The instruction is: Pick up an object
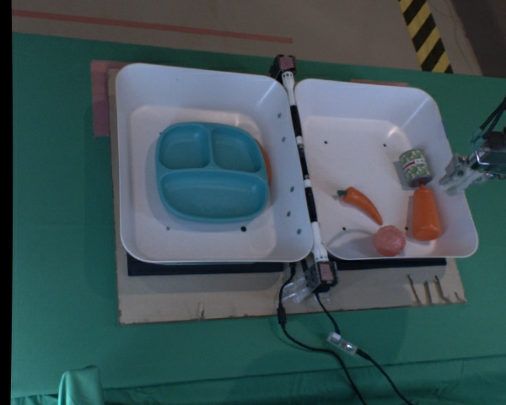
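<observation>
A: Where is the gripper [457,178]?

B: At the right edge of the right bin [367,108], just over its rim and beside the small can [414,166]. Its two fingers point left towards the can. They look slightly apart, with nothing between them.

A: What lies in that bin?

B: Four things, all in the near right part. The can has a green label with a picture of what seem to be peas; any writing on it is too small to read. Just below it an orange bottle [425,213] lies with its neck pointing up towards the can. A pinkish round fruit [390,240] sits at the near wall, just beside the bottle's base. An orange pepper [360,202] with a green stem lies to the left, apart from the others.

A: And the left bin [143,91]?

B: It holds a blue divided plate [209,173] with three compartments. An orange sliver shows at the plate's right edge; I cannot tell what it is.

A: Any brand names?

B: None legible.
</observation>
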